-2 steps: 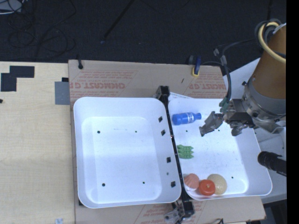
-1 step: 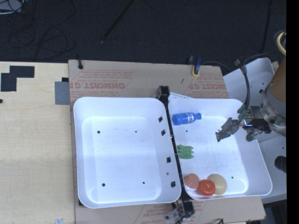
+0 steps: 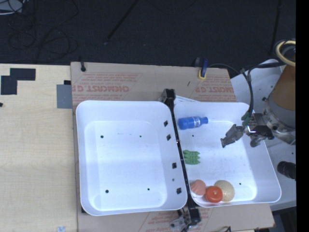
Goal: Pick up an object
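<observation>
My gripper (image 3: 243, 138) hangs over the right side of the right bin (image 3: 263, 178), its two dark fingers spread open with nothing between them. A blue bottle (image 3: 192, 123) lies on its side at the bin's far left, well to the left of the gripper. A green ridged object (image 3: 191, 157) rests near the bin's left wall. At the near edge sit a pink object (image 3: 197, 187), a red round object (image 3: 213, 194) and a beige ball (image 3: 225, 190), close together.
The left bin (image 3: 87, 129) stands beside the right one, with a black divider bar (image 3: 176, 144) between them. Both rest on a cardboard sheet (image 3: 125, 83). The arm's orange band (image 3: 288, 88) and cables stand at the right edge.
</observation>
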{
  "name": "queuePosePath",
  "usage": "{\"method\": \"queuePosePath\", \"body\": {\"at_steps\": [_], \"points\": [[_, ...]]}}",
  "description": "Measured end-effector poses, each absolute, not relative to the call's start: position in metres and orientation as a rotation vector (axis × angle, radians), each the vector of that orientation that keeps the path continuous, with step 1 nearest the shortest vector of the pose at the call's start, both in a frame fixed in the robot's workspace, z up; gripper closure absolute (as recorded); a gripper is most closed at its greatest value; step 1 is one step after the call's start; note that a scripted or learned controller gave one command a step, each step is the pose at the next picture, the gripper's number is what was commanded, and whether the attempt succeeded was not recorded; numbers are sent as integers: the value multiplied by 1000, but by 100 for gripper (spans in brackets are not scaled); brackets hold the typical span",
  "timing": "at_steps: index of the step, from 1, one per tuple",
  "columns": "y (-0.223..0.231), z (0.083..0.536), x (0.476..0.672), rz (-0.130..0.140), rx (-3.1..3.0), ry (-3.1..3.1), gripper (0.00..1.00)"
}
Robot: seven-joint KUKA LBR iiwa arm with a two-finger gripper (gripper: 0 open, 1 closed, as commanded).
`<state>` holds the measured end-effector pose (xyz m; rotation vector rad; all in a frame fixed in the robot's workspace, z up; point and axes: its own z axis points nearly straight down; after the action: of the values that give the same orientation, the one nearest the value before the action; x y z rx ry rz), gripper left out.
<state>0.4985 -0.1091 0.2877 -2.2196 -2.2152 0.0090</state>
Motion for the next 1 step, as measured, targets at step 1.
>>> {"method": "queuePosePath", "body": {"at_steps": [1], "points": [[-131,286,500,4,-2223,-2218,0]]}}
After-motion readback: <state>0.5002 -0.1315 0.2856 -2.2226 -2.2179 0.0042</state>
